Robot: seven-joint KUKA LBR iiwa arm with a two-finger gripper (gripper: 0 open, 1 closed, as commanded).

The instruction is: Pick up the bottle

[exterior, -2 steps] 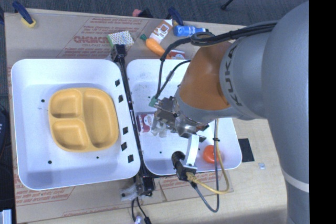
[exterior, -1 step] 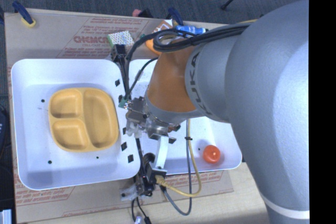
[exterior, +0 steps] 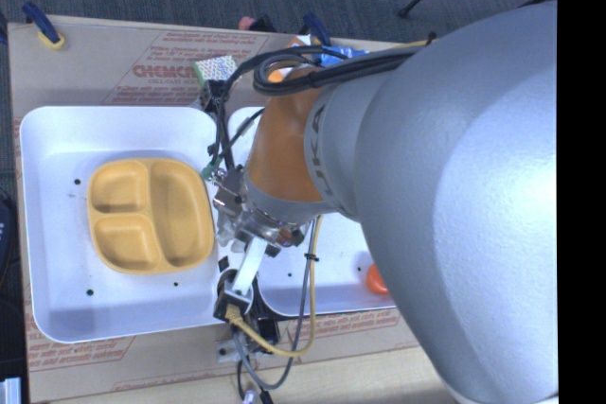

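left bin point(exterior: 38, 203): shallow white plastic, smooth, rounded corners, small dark dots on its floor. in its middle sits a yellow plate point(exterior: 151, 213), matte, rounded-square, moulded into three compartments.

right bin point(exterior: 322, 298): same white plastic. i see just a strip of floor and the rim at 6 o'clock, plus a corner at 11 o'clock; the arm point(exterior: 426, 184) covers the rest. arm shell is smooth grey, with an orange band point(exterior: 284, 147) above the wrist.

both bins rest on a brown cardboard sheet point(exterior: 142, 76) with red print. blue clamps point(exterior: 43, 26) grip its far edge. a small green-and-white patterned piece point(exterior: 216, 68) lies on the cardboard at 12 o'clock from the gap between the bins.

gripper point(exterior: 248, 224): a metal cluster over the wall between the two bins, at 3 o'clock from the plate. i see it from behind the wrist, so i cannot tell whether it is spread or closed, nor whether it touches anything.

bottle: i cannot pick it out with certainty. a small rounded orange thing point(exterior: 377, 280) peeks from under the arm at 4 o'clock on the right bin floor; whether it belongs to the bottle i cannot tell. orange and blue scraps point(exterior: 280, 76) under the black cable loop point(exterior: 284, 60) at 12 o'clock are too covered to name.
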